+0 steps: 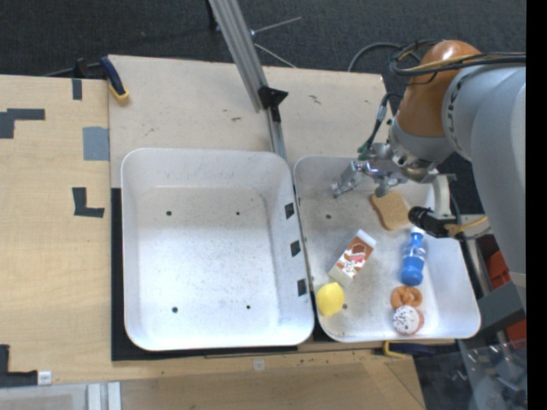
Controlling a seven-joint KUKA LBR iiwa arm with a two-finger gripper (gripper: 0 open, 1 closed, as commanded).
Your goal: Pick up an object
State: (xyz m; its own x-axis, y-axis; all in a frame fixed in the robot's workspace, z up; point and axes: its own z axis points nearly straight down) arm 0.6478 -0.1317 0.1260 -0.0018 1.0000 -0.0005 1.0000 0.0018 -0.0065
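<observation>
Item one on my screen, the landmark: the right bin [338, 314], a shallow white tray speckled with dark flecks, its left wall touching the left bin [141, 229]. Inside the right bin, the far left portion and the middle strip lie bare, giving open room; the near and right parts are crowded. Contents, relative to that bin: a yellow lemon-like fruit [331, 299] at the near left corner, against the wall; a small white-and-red carton [353, 259] near the centre, tilted, its printing too small for me to read; a blue bottle [413, 259] right of centre, lying along the bin's depth; a brown doughnut [406, 297] and a pink-and-white frosted doughnut [407, 319] at the near right, touching each other; a tan slice of bread [391, 210] toward the far right. The gripper [345, 186] hangs over the bin's far side, its metal fingers [340, 189] pointing left, slightly parted, with nothing between them; the bread lies just beside it to the right. Beyond the bin: a pale wooden bench [188, 101] with grey and dark tape marks, a slanting metal pole [242, 45], and dark carpet [128, 11] at the far edge.
</observation>
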